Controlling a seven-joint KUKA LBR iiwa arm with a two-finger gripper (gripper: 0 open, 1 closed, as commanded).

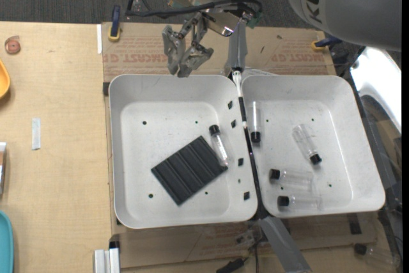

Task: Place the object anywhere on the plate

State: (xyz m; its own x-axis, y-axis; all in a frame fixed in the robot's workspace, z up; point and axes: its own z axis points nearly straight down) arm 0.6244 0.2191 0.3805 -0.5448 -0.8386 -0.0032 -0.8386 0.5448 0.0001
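Left bin (128, 137) | vial (218, 144) touching plate (189, 170) | claw (185, 61) well apart

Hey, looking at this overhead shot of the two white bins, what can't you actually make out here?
- Grey metal end effector, camera view: fingers overlap from this slant, so open or shut is unclear.
- Clear plastic vial with black cap, left bin: touching the dark ribbed rectangular plate or just beside it, unclear.
- Clear vials in the right white bin: transparent bodies fade into the floor, outlines uncertain.
- Orange object: cut off by the left edge.
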